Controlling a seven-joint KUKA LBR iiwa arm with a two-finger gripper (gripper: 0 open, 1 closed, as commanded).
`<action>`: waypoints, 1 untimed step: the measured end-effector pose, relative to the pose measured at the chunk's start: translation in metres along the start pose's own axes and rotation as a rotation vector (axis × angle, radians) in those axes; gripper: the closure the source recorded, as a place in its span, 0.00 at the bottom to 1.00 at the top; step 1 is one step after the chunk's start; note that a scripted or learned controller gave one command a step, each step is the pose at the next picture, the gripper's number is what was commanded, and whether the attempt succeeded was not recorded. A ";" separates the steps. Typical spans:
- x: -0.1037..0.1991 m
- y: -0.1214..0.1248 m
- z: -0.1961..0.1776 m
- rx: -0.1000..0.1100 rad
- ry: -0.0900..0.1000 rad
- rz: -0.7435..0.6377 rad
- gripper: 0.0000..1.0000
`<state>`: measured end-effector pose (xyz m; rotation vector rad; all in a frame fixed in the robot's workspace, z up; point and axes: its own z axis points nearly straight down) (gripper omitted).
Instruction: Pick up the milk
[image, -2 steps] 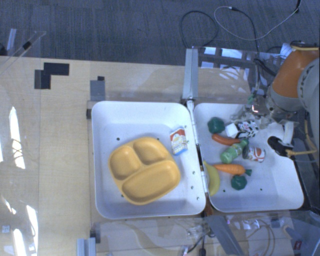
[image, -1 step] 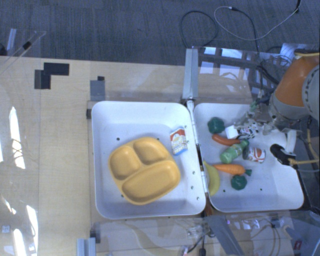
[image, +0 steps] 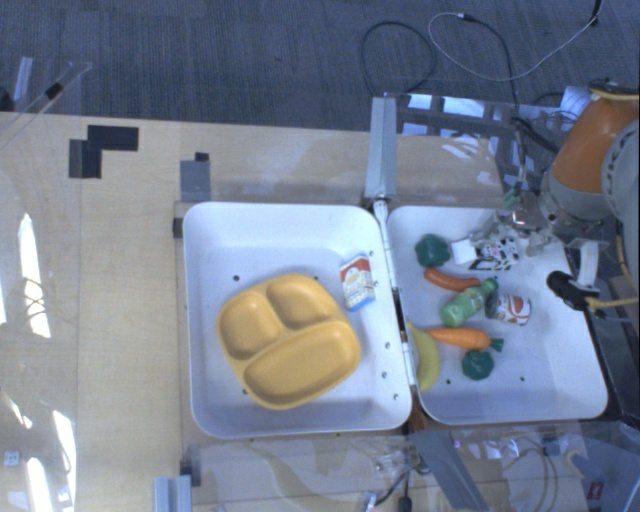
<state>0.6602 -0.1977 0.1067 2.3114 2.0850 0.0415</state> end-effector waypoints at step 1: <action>0.003 0.017 0.001 0.021 -0.002 0.212 0.00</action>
